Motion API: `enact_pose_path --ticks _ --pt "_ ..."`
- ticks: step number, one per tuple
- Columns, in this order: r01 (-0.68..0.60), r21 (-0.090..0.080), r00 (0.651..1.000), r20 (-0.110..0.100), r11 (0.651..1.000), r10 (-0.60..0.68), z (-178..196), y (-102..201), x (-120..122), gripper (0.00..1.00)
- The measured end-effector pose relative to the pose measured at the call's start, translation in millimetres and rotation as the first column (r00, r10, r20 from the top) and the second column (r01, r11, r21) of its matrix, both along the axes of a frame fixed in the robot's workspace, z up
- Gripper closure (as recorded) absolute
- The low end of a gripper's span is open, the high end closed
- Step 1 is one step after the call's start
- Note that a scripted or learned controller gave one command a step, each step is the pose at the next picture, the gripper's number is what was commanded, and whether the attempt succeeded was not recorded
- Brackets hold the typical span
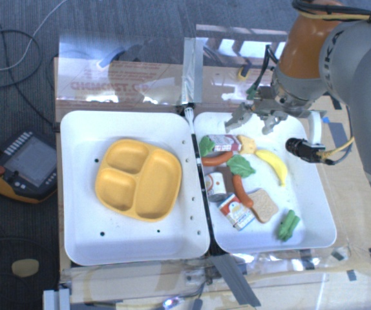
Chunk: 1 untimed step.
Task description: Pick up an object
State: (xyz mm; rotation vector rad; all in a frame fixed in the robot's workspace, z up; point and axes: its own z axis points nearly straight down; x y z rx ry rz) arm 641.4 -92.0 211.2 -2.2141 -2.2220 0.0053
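Nearest your viewpoint, the green pickle [288, 225] is lying at 5 o'clock in the right bin [321, 192]. You are seeing the gripper [258, 121] hovering at that bin's 12 o'clock edge, its fingers [238, 119] spreading apart and holding nothing. Just below, at 6 o'clock from the fingertips, the banana [273, 164] is resting unobstructed. Judge it light, stiff and smooth; take it across the mid-curve. The yellow tray [138, 178] is occupying the left bin [82, 141].

dark grey carpet floor [17, 76] w/ loose cables [4, 44], handheld pendant [21, 170] at left.
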Motion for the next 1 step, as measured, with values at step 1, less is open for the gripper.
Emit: enact_pose_path --ticks 1 --pt "-0.081 -0.008 0.997 0.014 0.997 0.081 -112.1 -22.1 13.1 0.00"
